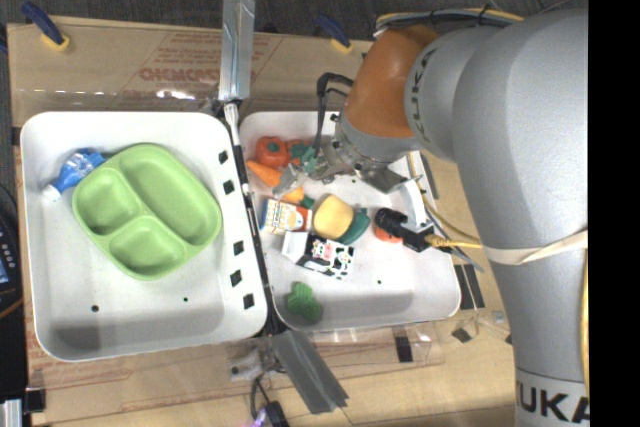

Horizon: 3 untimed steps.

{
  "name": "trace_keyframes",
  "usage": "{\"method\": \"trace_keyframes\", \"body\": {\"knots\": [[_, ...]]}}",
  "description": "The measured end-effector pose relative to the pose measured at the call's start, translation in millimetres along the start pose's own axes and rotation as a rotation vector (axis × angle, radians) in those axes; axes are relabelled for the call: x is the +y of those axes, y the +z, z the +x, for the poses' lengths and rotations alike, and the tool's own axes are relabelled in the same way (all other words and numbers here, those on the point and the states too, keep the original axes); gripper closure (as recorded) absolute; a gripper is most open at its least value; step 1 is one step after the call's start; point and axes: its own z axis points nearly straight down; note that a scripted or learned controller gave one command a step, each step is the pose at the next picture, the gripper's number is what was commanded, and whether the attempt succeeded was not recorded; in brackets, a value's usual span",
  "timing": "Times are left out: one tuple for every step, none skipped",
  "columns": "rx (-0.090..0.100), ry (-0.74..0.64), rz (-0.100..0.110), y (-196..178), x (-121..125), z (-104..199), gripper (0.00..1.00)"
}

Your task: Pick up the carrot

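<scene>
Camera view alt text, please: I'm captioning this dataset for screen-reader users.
A grey robot arm with an orange band reaches from the right over the right white bin, its claw low among small toys near an orange carrot at the bin's left edge. The left white bin holds a green divided plate and a blue item.

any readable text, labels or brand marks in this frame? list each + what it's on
"UKA": black letters on the arm's grey base, cut off at the frame's bottom edge.
Red print on the cardboard sheet behind the bins: upside down, too blurred to read.
Printing on the small carton in the right bin: too small to read.
Black-and-white patterned card: no legible words.
</scene>
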Motion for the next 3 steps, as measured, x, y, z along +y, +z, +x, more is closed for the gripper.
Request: {"method": "trace_keyframes", "body": {"knots": [[-0.001, -0.004, 0.000, -10, 1, 0, 1.00], [-0.001, -0.005, 0.000, -10, 1, 0, 0.00], [0.009, -0.073, 0.010, 17, 9, -8, 0.00]]}}
